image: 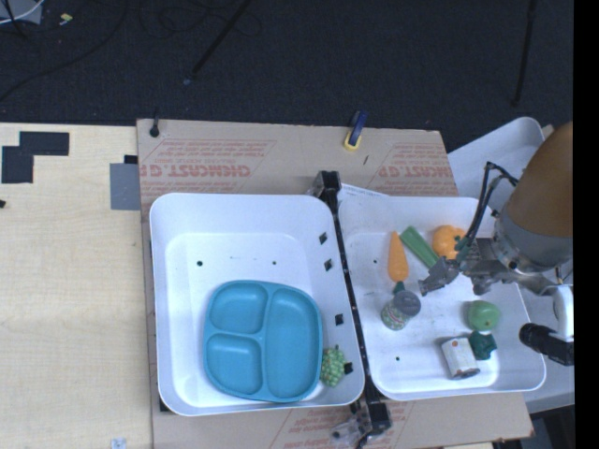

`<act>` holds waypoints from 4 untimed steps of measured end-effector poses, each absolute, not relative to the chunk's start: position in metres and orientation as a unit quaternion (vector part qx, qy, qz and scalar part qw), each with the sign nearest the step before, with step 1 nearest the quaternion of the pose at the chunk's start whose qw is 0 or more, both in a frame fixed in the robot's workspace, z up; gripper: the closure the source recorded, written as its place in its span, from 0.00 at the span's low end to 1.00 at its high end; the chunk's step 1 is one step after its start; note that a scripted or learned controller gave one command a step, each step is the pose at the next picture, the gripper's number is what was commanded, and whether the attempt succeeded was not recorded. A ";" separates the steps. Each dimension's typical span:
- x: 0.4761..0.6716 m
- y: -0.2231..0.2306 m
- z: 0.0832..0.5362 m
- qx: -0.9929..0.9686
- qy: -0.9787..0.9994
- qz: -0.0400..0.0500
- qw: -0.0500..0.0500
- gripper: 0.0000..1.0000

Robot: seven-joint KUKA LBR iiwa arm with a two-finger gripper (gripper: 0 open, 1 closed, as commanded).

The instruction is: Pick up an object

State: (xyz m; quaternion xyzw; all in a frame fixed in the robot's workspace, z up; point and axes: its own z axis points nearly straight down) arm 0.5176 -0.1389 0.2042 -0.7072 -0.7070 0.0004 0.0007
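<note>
just end effector point(438, 279) beside green piece point(418, 248)

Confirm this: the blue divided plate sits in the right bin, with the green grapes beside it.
Not quite. The camera view shows the blue divided plate in the left bin, not the right one. The green grapes do lie beside it.
</note>
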 end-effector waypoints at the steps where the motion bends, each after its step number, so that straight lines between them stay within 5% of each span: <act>1: 0.515 -0.138 0.142 -0.707 -0.707 0.001 0.002 0.00; 2: 0.521 -0.139 0.130 -0.707 -0.708 -0.006 -0.005 0.00; 3: 0.522 -0.138 0.139 -0.708 -0.706 -0.008 -0.005 1.00; 4: 0.516 -0.143 0.199 -0.707 -0.707 -0.001 -0.001 1.00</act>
